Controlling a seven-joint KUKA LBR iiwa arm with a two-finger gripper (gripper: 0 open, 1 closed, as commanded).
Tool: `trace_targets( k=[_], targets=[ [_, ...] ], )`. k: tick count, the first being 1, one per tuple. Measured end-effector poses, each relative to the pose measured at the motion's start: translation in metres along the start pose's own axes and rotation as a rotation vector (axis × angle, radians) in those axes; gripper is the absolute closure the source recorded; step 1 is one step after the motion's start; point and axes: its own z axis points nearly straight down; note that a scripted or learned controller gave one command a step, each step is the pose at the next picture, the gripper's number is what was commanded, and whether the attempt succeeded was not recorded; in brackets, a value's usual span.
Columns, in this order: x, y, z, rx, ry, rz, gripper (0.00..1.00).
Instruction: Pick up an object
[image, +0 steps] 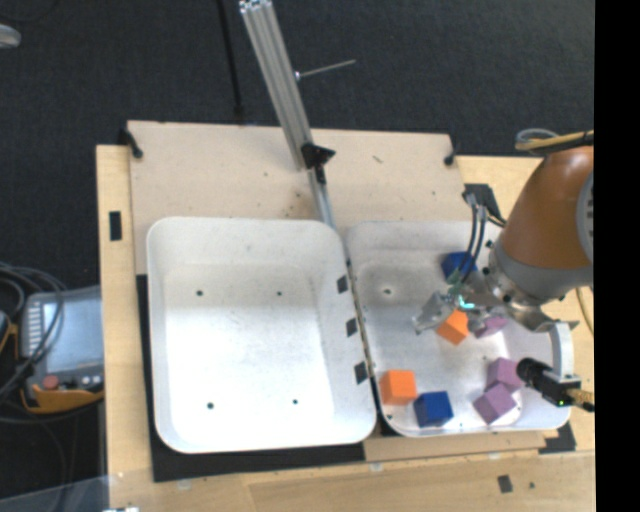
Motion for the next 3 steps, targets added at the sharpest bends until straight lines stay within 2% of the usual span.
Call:
trace_targets(
  k=[1, 3],
  targets=[
    [0.0, 0.001, -0.002, -0.005, -0.001, 0.003, 0.0],
    [-0.006, -0.001, 0.092, 0.001, -0.002, 0.004, 0.0]
  ],
)
